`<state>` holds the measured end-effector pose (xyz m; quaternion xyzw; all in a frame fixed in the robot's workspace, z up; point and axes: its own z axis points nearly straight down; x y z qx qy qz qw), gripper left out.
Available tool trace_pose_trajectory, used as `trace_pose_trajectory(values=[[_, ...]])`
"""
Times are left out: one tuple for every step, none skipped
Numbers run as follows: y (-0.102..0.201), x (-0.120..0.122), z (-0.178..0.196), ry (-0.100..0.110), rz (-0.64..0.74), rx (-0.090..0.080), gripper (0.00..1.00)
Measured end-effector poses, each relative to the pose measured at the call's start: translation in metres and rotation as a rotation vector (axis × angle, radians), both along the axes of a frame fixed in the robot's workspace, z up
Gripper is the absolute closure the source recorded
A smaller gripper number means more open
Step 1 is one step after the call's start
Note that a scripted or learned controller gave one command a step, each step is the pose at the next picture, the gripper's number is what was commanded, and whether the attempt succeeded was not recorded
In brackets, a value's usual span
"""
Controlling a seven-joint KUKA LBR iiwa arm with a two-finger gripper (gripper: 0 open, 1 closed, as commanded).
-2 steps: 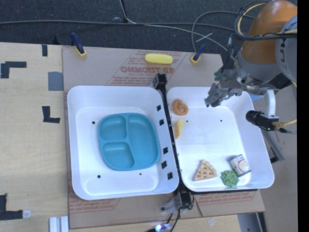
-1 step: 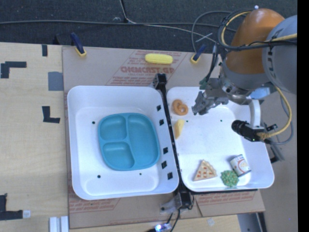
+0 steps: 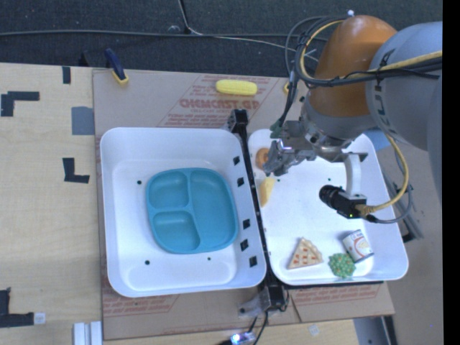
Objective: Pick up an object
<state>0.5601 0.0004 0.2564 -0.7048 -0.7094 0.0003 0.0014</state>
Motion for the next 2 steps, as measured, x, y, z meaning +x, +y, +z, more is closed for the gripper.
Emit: trace_pose_trajectory(values=[[0.05,-0.011,-0.019,0.001,-0.001,-0.001,1.0],[0.102,-0.027,-0.034,0.002,-0.001,-0.001,1.0]])
